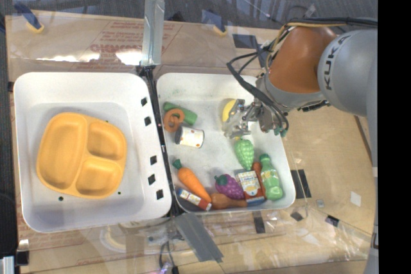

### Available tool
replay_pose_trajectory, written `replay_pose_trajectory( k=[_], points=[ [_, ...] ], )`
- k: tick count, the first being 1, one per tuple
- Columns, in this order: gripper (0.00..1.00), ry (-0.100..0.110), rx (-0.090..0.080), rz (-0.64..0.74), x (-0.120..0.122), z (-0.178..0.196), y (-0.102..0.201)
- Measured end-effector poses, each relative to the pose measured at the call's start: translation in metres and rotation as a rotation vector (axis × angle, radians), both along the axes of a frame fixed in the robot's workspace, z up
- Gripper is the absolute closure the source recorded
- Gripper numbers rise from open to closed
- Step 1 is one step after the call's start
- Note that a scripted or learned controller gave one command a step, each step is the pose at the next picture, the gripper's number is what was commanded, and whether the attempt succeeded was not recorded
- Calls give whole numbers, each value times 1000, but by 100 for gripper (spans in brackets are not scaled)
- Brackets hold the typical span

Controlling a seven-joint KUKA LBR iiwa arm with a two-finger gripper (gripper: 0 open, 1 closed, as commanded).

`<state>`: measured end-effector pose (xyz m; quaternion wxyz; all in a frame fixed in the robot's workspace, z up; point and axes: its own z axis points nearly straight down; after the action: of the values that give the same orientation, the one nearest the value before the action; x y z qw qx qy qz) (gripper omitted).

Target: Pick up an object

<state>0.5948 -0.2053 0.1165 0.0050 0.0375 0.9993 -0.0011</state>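
Observation:
My gripper (236, 127) hangs over the right bin (212, 83), its metal fingers pointing down near a yellow banana-like toy (228, 108) and just above a green bumpy toy (244, 153). Nothing shows between the fingers. Further toys lie in the same bin: a white can (191, 137), an orange ring with a green piece (174, 117), a carrot (191, 183), purple grapes (228, 186), a small juice carton (248, 184) and a green bottle (271, 181).
The left bin (26, 138) holds a yellow divided plate (81, 154). A grey post (153, 32) stands at the back between the bins. The arm's orange band and grey body cover the right bin's far right corner.

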Motion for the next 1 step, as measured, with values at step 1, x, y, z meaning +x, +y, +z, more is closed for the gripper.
replay_pose_trajectory(
  k=[1],
  points=[
    [0,0,0,1,0,0,0]
  ],
)
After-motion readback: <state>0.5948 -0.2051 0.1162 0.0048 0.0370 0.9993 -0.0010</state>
